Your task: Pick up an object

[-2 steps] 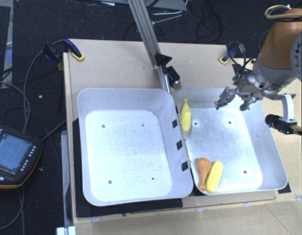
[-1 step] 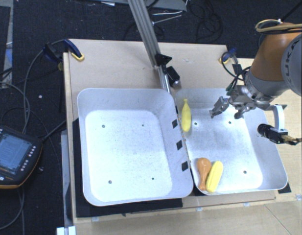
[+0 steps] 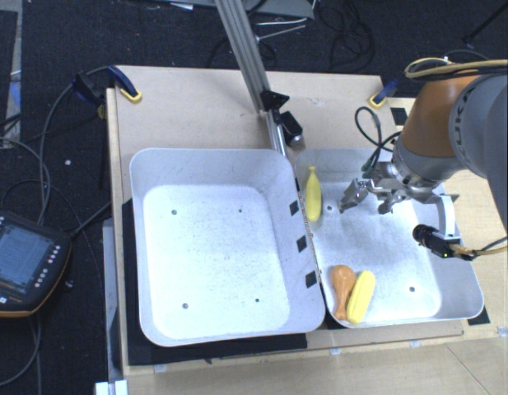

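In the right bin (image 3: 418,253), a yellow banana-shaped object (image 3: 313,194) lies along the left wall near the back. An orange pear-shaped object (image 3: 343,286) and a yellow corn-like object (image 3: 361,295) rest side by side at the front left of that bin. My gripper (image 3: 369,198) hangs over the middle of the right bin, to the right of the banana. Its two fingers are spread apart with nothing between them.
The left bin (image 3: 212,245) sits beside the right one, sharing a raised middle edge with black clips (image 3: 303,241). A metal post (image 3: 249,56) slants up from the back between the bins. Cables loop off the arm at the right.
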### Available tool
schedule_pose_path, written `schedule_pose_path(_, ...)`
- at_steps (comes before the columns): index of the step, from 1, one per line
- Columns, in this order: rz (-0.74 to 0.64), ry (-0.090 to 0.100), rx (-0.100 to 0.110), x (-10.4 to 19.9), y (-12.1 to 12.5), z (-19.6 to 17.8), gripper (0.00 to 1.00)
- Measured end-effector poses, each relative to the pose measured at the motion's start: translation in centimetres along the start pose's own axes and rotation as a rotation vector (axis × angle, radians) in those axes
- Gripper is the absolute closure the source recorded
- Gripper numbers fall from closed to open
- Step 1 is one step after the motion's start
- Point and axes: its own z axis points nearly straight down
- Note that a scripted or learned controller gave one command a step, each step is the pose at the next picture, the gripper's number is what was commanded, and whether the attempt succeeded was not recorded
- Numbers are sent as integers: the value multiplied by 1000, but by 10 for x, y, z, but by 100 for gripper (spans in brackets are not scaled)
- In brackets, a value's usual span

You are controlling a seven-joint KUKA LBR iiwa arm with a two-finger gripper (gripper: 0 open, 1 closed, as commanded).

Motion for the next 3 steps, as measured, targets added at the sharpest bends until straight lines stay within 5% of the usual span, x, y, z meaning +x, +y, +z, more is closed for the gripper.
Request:
schedule_pose_path(1, 0, 0, -2, 0, 0, 26, 0)
schedule_pose_path(2, 0, -1, -5, 0, 0, 14, 100)
schedule_pose_path(3, 0, -2, -9, -8, 8, -37, 100)
